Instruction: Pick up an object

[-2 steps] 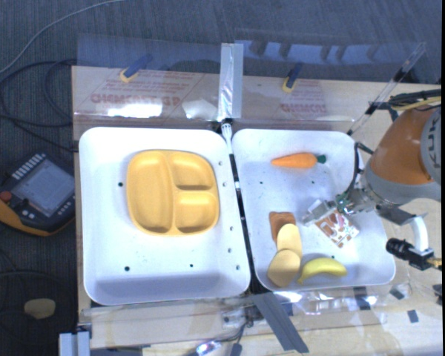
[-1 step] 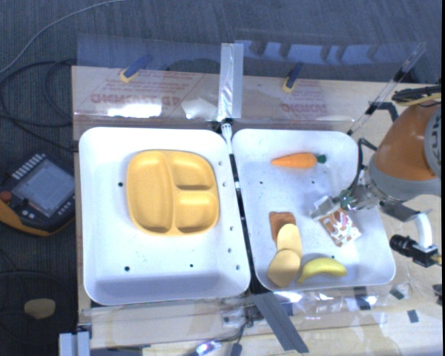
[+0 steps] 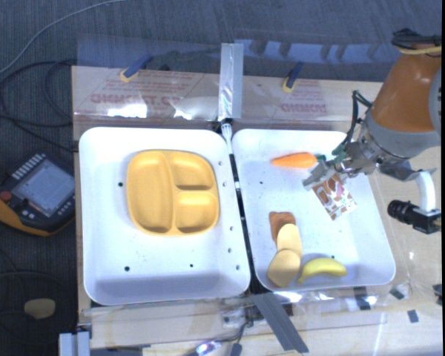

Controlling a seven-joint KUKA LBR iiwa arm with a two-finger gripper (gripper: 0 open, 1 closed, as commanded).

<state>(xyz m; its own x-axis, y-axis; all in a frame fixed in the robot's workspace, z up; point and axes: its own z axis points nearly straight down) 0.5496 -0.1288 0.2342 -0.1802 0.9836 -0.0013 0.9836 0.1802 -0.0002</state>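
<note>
**Mira:** Grey carpet and loose cables lie around the desk (image 3: pixel 96 80); two white bins sit on it side by side. The right bin (image 3: pixel 371 236) has the goods, and the end effector (image 3: pixel 332 175) is down over its upper part.

**Tom:** Holding anything?

**Mira:** I cannot tell. A small printed packet (image 3: pixel 337 199), white with brown-red marks, lies right under the tip, but contact is not clear.

**Tom:** So that packet is the likely target?

**Mira:** I'd judge so. It looks flat, thin and light, probably a crinkly wrapper that gives under pressure. A slick film could slide out of a pinch, so I'd take it across the narrow width near the middle, not by a corner.

**Tom:** Other candidates?

**Mira:** An orange carrot (image 3: pixel 294 160) lies just beside the end effector, on the side toward the other bin. It tapers, looks like smooth, stiff plastic, and should be gripped across its thick end. Farther off, toward the near rim, a brown slice (image 3: pixel 282 221), a pale yellow piece (image 3: pixel 285 252) and a yellow banana (image 3: pixel 322 269) cluster together, touching or nearly so.

**Tom:** And the left bin (image 3: pixel 104 273)?

**Mira:** Well apart from the end effector; it bears a yellow divided tray (image 3: pixel 172 191), broad and shallow, awkward for a two-finger pinch.
</note>
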